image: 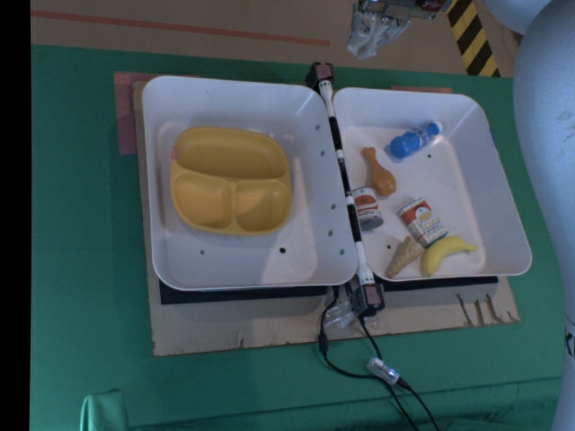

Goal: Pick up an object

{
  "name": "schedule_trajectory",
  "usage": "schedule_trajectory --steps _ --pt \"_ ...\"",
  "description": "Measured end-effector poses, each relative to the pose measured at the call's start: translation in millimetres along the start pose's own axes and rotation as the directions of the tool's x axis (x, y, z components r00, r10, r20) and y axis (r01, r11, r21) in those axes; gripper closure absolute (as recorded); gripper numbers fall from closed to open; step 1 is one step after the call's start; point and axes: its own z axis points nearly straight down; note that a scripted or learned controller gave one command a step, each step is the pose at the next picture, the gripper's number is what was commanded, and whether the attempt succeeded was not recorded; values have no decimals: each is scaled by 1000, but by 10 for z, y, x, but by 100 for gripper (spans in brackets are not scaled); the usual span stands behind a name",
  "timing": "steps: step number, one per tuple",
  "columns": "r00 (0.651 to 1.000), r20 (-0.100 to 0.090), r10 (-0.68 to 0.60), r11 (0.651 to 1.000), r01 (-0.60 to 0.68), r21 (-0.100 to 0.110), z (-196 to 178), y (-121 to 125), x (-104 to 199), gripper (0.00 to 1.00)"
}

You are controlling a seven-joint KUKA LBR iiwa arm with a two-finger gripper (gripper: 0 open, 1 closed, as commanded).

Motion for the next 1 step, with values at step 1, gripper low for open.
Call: schedule_trajectory --steps 1 --pt "1000 -1 -2 1000 2 -3 -113 -3 429 100"
